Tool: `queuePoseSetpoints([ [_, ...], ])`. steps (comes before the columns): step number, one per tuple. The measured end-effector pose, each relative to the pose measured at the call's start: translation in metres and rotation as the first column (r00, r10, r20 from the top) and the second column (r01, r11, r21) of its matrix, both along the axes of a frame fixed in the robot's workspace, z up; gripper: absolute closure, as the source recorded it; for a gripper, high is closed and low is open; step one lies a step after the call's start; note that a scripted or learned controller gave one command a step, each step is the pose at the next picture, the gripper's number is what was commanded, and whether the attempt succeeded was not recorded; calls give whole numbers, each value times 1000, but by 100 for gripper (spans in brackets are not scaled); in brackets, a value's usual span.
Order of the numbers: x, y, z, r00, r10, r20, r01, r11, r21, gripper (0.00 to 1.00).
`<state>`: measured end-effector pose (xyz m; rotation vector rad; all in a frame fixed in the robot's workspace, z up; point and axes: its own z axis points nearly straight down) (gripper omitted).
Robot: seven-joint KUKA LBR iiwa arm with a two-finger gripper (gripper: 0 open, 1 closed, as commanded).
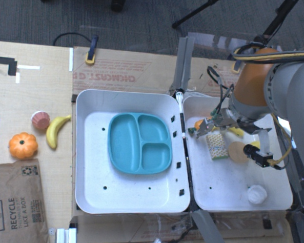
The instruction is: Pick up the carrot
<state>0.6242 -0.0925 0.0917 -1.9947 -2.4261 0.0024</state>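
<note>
Can't tell if the jaws are spread or pinching anything; the gripper (209, 124) sits just beside the carrot (196, 129) near the right bin's (239, 203) far-left corner.

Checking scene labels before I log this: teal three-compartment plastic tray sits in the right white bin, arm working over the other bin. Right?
Not quite. The camera view shows the teal three-compartment plastic tray in the left white bin, not the right. The grey arm with the orange band works over the other bin, the right white bin.
</note>
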Motion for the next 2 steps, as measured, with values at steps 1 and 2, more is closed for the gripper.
queuePoseSetpoints([
  [1,0,-1,10,1000,-2,1,2,1000,-1,100],
  [2,7,65,100,989,-148,1,148,989,-1,100],
])
